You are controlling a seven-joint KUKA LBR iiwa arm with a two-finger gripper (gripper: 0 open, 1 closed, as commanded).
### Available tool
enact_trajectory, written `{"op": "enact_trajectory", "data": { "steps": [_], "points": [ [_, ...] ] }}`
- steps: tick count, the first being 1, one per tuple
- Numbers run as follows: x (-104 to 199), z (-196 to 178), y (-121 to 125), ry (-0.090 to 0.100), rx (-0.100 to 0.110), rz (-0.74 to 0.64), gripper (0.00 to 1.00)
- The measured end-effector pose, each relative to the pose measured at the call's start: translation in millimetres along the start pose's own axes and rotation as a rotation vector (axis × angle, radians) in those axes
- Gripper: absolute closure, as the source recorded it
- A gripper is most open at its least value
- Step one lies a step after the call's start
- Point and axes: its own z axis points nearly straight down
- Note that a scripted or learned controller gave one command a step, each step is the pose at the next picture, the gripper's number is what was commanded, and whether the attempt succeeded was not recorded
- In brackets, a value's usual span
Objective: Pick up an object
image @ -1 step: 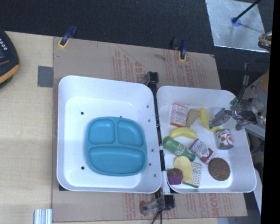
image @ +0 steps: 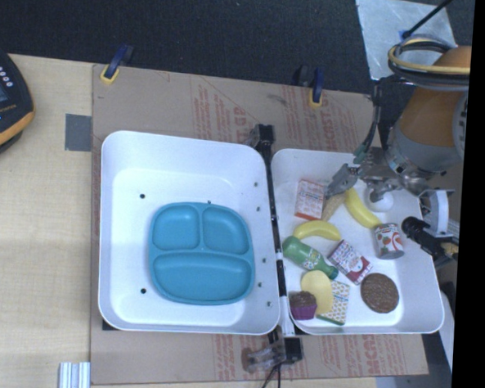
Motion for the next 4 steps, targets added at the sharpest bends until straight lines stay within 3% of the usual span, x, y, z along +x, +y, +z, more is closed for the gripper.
{"op": "enact_trajectory", "data": {
  "steps": [1,2,3,4],
  "points": [
    [32.1,98.5,5.2,0.002,0.010,0.002,0.00],
    [34.1,92.8,-42.5,0.000,0.006,0.008,0.00],
    [-20.1,82.6,-25.0,-0.003,-0.003,0.012,0.00],
    [36.3,93.4,-61.7,0.002,0.006,0.003,0.00]
  ]
}}
